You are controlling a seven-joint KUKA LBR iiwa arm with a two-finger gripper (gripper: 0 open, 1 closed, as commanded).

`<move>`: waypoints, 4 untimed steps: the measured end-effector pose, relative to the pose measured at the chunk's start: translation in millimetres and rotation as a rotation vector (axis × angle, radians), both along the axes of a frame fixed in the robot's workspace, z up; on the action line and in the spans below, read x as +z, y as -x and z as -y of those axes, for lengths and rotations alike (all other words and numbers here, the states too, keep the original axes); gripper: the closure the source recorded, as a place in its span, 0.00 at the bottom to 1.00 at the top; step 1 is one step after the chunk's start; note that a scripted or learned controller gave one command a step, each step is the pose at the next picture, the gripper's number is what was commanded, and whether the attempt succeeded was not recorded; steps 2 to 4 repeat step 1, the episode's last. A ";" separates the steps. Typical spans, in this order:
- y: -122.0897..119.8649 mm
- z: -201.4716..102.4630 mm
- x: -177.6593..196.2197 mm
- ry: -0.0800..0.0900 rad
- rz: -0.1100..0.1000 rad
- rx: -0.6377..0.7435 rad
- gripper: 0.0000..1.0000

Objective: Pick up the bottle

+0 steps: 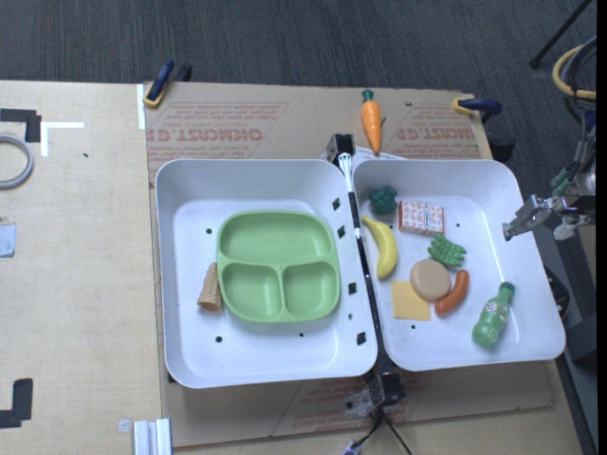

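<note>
The bottle [493,316] is small and green with a pale label. It lies tilted in the right bin [531,349], near the front right corner, with its cap pointing toward the back. My gripper [524,222] hangs over the right rim of that bin, farther back than the bottle and apart from it. Nothing is visibly held in it.
The right bin also holds a banana [383,245], broccoli [383,199], a pink wafer [421,218], leafy greens [446,250], a bun [431,279], a cheese slice [410,301] and a sausage [453,292] just left of the bottle. The left bin [180,349] holds a green divided plate [280,265] and a cone [210,287]. A carrot [370,121] lies behind the bins.
</note>
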State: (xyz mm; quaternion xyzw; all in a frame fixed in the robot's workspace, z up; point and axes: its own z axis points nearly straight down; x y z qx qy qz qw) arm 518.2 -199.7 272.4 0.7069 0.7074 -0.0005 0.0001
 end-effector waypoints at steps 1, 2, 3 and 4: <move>-0.6 0.2 9.5 0.001 0.001 0.002 1.00; -0.6 0.2 9.5 0.001 0.001 0.002 1.00; -0.6 0.2 9.5 0.001 0.001 0.002 1.00; -0.6 0.2 9.5 0.001 0.001 0.002 1.00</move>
